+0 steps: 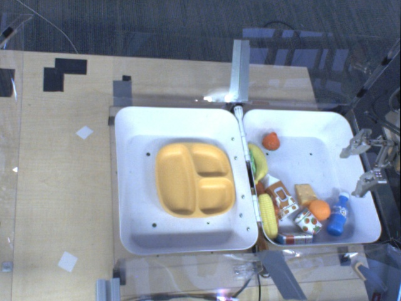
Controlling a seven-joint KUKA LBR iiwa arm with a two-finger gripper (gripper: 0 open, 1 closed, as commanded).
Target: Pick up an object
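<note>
My gripper (364, 164) hangs at the right edge of the right bin (313, 127), its two fingers spread open with nothing between them. Below and left of it, the bin's front corner holds a blue bottle (338, 217), an orange ball (319, 209), a tan block (305, 193), a patterned cube (307, 222) and a printed box (282, 199). A corn cob (267, 209) and a yellow-green banana (257, 161) lie along the bin's left wall. A small red-orange fruit (270, 141) sits alone near the back.
The left bin (131, 168) holds a yellow divided plate (194, 179). A metal post (240, 68) rises behind the seam between the bins. The wooden bench (56, 187) extends to the left. A red and blue tube (294, 237) lies against the right bin's front wall.
</note>
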